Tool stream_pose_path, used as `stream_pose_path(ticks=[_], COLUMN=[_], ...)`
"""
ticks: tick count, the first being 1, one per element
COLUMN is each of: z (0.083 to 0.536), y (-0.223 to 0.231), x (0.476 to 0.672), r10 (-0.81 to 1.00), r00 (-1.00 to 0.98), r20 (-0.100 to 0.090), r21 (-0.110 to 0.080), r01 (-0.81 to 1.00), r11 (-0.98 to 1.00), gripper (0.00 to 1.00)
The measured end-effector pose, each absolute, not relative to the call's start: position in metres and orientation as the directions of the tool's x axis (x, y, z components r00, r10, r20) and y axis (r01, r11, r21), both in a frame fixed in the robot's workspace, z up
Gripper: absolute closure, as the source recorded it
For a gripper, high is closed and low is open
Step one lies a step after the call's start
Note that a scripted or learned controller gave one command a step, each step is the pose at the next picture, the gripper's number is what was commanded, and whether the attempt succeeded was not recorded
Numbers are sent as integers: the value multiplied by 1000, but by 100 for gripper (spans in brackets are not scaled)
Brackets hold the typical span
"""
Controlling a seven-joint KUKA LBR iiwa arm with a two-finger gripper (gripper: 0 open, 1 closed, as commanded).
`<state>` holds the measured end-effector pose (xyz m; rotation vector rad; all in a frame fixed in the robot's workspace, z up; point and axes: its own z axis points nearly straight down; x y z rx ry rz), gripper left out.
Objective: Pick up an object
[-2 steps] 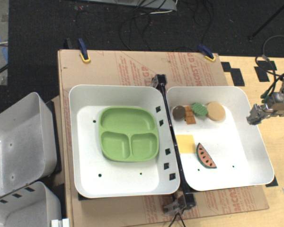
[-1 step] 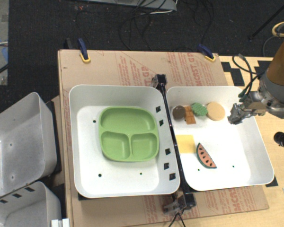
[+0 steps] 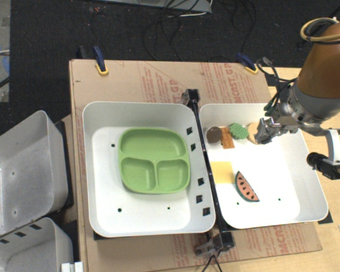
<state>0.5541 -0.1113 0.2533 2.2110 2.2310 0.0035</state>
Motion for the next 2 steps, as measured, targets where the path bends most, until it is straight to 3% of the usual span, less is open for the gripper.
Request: stream_pose_path(ticks=[1, 2], z=[253, 241], y=[-57, -11], x=[552, 565], r10=[1000, 1000], r00=[-8, -8], r20=[2, 1], r21=[-1, -1], r01=[1000, 1000], r11=[8, 8], gripper=[100, 100])
